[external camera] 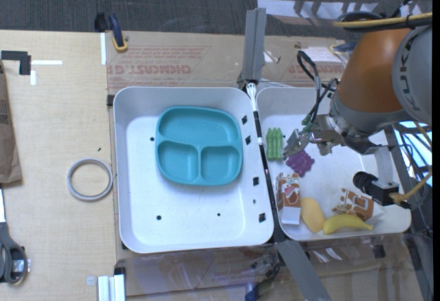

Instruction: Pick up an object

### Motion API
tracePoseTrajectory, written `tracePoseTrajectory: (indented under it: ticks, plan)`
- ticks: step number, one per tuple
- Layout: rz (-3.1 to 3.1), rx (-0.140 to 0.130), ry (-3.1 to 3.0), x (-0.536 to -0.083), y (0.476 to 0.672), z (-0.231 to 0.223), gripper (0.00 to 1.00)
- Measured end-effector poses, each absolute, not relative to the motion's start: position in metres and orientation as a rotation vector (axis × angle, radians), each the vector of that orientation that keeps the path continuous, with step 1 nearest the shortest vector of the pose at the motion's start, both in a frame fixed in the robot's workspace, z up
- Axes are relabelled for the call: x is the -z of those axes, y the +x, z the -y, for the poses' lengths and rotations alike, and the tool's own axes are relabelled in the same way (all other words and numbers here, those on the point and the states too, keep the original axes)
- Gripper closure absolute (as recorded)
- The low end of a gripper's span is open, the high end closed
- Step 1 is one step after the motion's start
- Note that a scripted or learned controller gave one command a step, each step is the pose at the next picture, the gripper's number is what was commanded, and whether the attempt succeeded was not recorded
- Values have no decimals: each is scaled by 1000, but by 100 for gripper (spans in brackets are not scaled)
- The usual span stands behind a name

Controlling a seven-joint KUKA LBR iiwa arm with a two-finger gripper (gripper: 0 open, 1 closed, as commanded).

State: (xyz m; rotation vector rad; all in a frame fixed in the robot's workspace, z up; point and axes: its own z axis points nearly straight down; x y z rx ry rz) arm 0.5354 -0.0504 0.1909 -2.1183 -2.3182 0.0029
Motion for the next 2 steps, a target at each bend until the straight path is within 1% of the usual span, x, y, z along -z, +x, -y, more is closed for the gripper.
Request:
tracePoseTrajectory:
  ticks: [1,2]
  plan:
    - [2178,-3,-2264,-230,539,67,0]
    - [2078,-5,-2353,-191,517,62,0]
